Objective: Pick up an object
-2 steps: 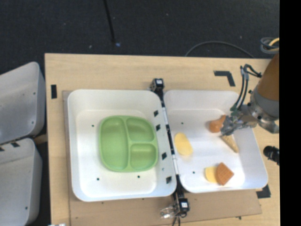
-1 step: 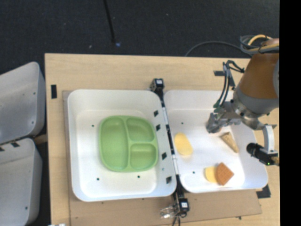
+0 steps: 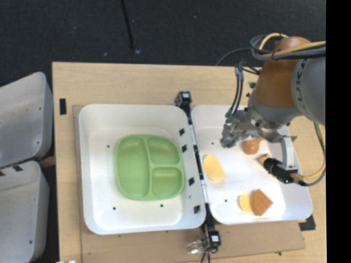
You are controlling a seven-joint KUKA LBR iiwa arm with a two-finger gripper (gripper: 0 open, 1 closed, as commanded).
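Observation:
In the right bin (image 3: 236, 210) lie a pale yellow oblong object (image 3: 213, 167), a small orange-brown ball (image 3: 252, 146), and a brown square piece (image 3: 261, 201) resting against a yellow round piece (image 3: 245, 203). My gripper (image 3: 235, 135) hangs low over the back of this bin, just left of the orange-brown ball and above the yellow oblong. Nothing shows between its fingers. The arm's grey and orange wrist (image 3: 279, 89) covers the bin's far right corner.
The left bin (image 3: 98, 207) holds a green divided plate (image 3: 149, 166). A black divider with clips (image 3: 192, 147) runs between the bins. Cables loop around the wrist, and a black connector (image 3: 277, 170) hangs over the right bin's right side.

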